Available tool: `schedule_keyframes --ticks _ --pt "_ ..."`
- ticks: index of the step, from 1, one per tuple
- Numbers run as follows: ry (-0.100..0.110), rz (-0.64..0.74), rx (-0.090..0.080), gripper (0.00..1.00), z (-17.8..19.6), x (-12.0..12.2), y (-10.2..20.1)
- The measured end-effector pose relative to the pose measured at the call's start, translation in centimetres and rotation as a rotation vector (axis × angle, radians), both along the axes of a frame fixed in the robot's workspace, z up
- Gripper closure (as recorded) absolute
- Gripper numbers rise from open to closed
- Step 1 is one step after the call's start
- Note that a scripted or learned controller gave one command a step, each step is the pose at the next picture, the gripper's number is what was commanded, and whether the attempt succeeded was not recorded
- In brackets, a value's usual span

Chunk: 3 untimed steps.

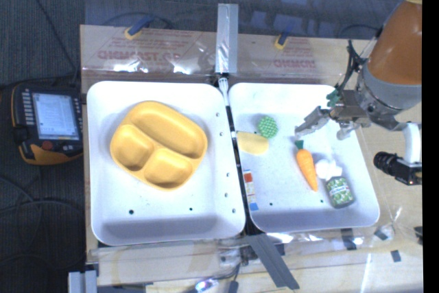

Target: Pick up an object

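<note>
Carrot (306,169) looks the likeliest pick: it lies in the right bin (357,215), at about five o'clock from the bin's middle, its leafy end pointing up toward the gripper (326,122). The gripper hangs at roughly one o'clock from the carrot, fingers spread and holding nothing. To grasp well, I'd come down over the carrot's thick upper part with the fingers across its width, staying clear of the small green jar (339,191) just beside its tip at four o'clock.
</note>
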<state>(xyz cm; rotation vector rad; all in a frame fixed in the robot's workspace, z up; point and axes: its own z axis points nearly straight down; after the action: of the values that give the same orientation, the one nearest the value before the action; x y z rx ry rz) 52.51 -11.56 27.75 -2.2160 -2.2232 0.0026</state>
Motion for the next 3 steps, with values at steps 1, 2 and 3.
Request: schedule_keyframes --ticks 1,2,3 --pt "0.003 -0.051 0.008 0.0 -17.28 -4.1 -4.96" --pt "0.004 -0.051 0.006 1.0 -16.46 -4.09 -4.99" --pt "0.004 -0.048 0.008 0.0 -16.43 -4.06 -4.87"
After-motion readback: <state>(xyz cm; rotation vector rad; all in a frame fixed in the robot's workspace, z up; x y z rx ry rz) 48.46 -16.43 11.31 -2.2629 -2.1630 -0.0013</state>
